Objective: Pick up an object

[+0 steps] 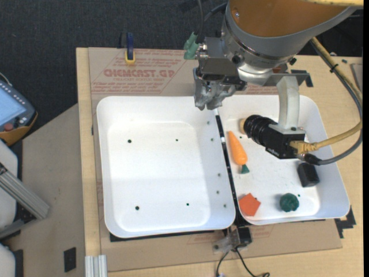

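In the right bin (323,209) lie an orange carrot-shaped toy (236,148) with a small green tip near the divider, an orange-red block (249,203) at the front left, a dark green ball (289,202) at the front, and a small black block (308,174) on the right. My gripper (207,101) hangs over the back end of the divider between the two bins, behind the carrot. Its fingers point down close together, and nothing shows between them.
The left bin (153,166) is a shallow white tray with small dark dots. A black cylindrical camera unit (266,134) on a white bracket hangs over the right bin, with a tan hose running right. Brown cardboard lies under both bins.
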{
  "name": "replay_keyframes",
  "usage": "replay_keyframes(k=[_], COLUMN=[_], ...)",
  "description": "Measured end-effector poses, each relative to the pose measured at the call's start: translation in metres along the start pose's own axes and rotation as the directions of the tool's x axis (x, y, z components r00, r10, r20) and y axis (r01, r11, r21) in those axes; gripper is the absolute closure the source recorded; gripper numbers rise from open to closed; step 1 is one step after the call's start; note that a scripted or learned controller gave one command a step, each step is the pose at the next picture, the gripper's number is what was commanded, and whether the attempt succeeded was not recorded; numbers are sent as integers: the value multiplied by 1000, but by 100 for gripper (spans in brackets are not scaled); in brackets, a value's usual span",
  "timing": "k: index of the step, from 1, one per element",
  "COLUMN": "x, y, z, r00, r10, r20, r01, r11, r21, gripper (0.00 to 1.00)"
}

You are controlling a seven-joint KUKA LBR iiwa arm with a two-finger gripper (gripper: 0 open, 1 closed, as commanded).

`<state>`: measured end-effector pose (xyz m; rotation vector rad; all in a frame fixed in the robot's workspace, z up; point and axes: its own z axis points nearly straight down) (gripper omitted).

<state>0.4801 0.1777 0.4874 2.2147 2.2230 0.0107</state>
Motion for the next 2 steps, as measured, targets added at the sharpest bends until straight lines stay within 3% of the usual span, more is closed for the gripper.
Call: replay_keyframes(k=[1, 2], x=[49, 47], y=[1, 44], z=[20, -51], r00=[1000, 1000], r10=[-1, 5], r20=[3, -1], r01=[1, -5], r11=[1000, 1000], r21=[11, -2], gripper=[100, 100])
